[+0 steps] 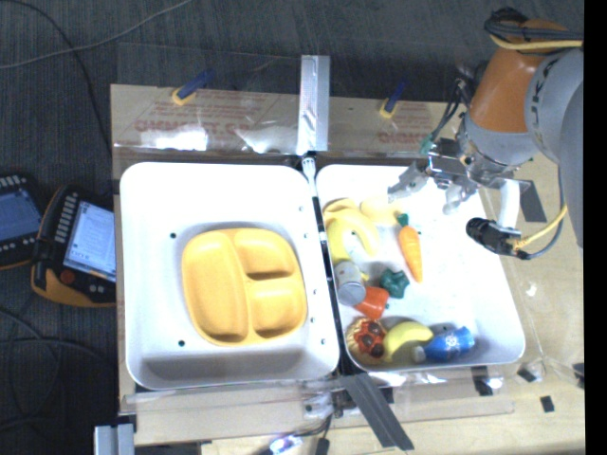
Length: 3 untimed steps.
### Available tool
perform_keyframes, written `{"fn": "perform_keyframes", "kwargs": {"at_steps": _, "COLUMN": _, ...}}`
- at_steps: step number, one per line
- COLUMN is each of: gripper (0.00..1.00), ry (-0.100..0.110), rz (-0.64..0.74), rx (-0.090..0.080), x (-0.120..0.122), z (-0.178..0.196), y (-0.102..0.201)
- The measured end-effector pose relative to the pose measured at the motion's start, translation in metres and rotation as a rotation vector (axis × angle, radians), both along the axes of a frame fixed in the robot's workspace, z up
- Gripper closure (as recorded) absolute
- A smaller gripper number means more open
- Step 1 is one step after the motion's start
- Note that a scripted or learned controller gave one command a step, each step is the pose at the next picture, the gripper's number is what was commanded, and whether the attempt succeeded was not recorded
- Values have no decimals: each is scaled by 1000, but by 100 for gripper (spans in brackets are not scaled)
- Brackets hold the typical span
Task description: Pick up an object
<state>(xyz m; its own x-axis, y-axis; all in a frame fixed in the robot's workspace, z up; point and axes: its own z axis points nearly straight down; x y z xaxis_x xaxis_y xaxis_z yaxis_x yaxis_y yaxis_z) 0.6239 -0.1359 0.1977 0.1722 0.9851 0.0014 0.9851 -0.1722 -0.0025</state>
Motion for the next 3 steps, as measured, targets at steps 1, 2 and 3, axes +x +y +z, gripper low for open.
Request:
{"fn": "perform_keyframes", "kwargs": {"at_steps": 1, "gripper": 0, "ry": 0, "rz": 0, "rx": 0, "x": -16, "z": -105, "y": -2}}
{"fn": "perform_keyframes", "kwargs": {"at_steps": 2, "gripper": 100, "ry": 3, "rz": 1, "rx": 1, "x": -17, "z": -97, "y": -1}}
{"fn": "perform_keyframes", "kwargs": {"at_steps": 3, "gripper": 100, "ry": 0, "rz": -6, "rx": -3, "x": 19, "z": -14, "y": 63}}
